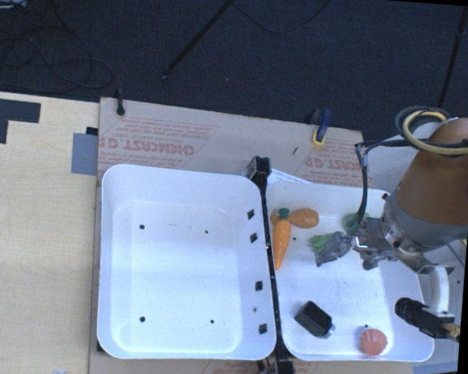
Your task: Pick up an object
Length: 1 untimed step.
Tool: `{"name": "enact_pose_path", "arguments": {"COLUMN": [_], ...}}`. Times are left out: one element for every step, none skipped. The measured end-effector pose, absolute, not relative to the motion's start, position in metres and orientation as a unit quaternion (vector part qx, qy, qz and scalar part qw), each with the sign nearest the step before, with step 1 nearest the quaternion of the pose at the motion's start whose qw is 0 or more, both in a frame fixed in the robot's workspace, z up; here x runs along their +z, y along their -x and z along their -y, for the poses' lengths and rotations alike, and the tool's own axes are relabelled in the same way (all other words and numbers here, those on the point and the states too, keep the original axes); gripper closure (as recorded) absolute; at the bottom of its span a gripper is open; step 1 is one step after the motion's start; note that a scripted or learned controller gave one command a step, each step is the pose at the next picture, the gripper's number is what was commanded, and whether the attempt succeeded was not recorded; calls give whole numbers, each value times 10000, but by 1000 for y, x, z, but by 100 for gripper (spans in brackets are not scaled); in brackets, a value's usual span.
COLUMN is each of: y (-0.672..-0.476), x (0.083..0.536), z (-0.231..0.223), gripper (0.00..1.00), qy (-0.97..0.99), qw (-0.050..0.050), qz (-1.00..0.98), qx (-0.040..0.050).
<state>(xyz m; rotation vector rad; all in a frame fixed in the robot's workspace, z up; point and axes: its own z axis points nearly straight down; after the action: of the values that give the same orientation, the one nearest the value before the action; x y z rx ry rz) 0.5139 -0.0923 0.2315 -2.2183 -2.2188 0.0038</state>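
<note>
Bins sit side by side on the counter point(27, 229): the left bin point(128, 189), then the right bin point(342, 346) holding a toy carrot point(281, 239), an orange lump point(304, 218), a black block point(314, 319) and a pink ball point(373, 342). The pincer point(339, 247) hangs at a greyish-green object point(325, 245); whether it grips is unclear.

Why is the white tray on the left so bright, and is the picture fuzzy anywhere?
In the camera view, even light from above makes the left bin look washed out, with only faint shadows along its walls; the right bin is just as pale; the carrot and black block look soft-edged; the floor at the top is dark and hard to read.
</note>
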Motion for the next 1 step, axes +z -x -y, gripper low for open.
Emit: {"name": "enact_pose_path", "arguments": {"y": [-549], "x": [377], "z": [135], "gripper": [0], "qy": [7066], "qw": [-70], "qz": [7076], "qx": [-32]}}
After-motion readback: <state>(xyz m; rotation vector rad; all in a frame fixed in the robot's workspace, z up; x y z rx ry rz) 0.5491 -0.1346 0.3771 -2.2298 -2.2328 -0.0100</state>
